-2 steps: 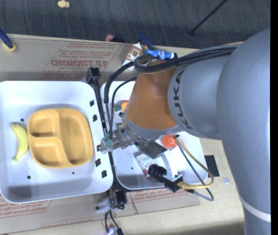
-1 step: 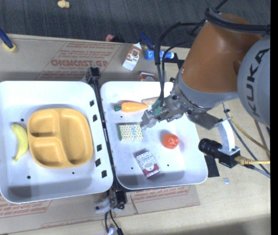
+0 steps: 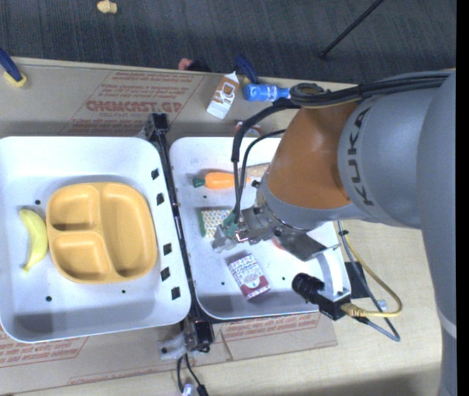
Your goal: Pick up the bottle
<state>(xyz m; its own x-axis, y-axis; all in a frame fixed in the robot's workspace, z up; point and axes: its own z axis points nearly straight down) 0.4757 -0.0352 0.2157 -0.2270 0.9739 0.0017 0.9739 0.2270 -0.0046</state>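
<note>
My gripper [image 3: 233, 231] hangs low over the middle of the right bin [image 3: 187, 157], with the grey and orange arm above it covering the bin's right half. Its tip is right beside a small green-and-white patterned item [image 3: 211, 219] on the bin floor. An orange carrot [image 3: 218, 180] lies toward the bin's far side, just left of the arm. A dark red packet [image 3: 248, 275] lies flat near the bin's front, just below the gripper.
The left bin [image 3: 3, 221] holds a yellow divided plate [image 3: 102, 229] and a banana [image 3: 32, 238] at its left. A small brown-and-white carton [image 3: 223, 96] and a blue clamp [image 3: 263, 93] sit on the cardboard behind the right bin.
</note>
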